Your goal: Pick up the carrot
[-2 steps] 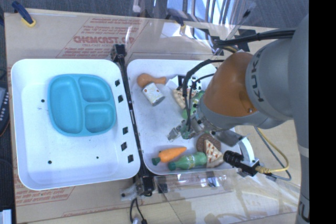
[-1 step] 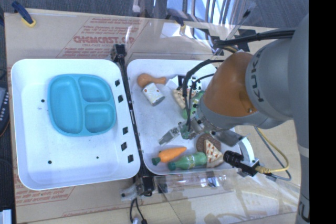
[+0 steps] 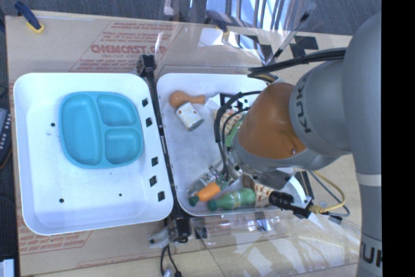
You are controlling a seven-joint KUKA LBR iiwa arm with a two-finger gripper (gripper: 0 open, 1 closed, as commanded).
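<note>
The carrot (image 3: 208, 191) is a small orange piece lying near the front edge of the right bin (image 3: 194, 152). A green bottle-shaped item (image 3: 232, 199) lies right beside it, toward the front. My gripper (image 3: 217, 177) is down in the right bin just above and behind the carrot, its metal tip almost touching it. The arm's orange band and grey wrist cover the fingers, and I see nothing held between them.
A tan chicken-drumstick toy (image 3: 185, 99) and a small white block with red dots (image 3: 189, 117) sit at the back of the right bin. The left bin (image 3: 39, 159) holds a blue divided plate (image 3: 102, 128). Cables trail at the right front.
</note>
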